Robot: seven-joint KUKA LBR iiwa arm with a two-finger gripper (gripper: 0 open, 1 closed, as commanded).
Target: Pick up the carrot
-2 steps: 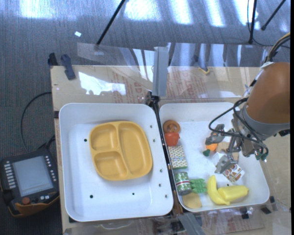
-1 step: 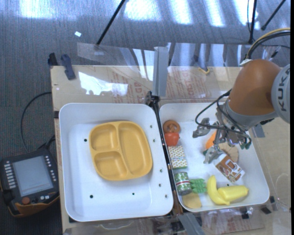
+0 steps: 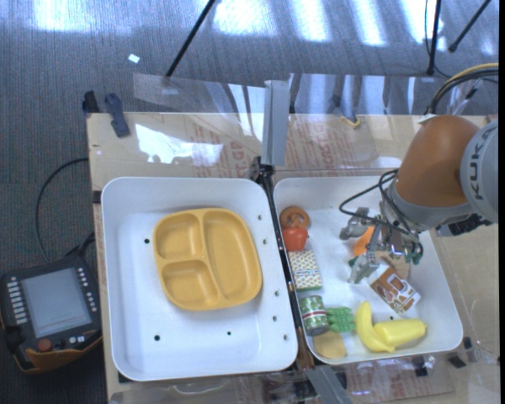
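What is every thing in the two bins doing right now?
Pincer: low in the right bin, at the carrot.
Carrot: small orange piece, partly hidden by the pincer.
Yellow tray: lying flat in the left bin.
Banana: lying in the right bin.
Green can: on its side by the bin's left wall.

You have two white bins [image 3: 118, 225], one yellow tray [image 3: 207, 257], one carrot [image 3: 364, 241], one banana [image 3: 369, 326], and one can [image 3: 313, 314].
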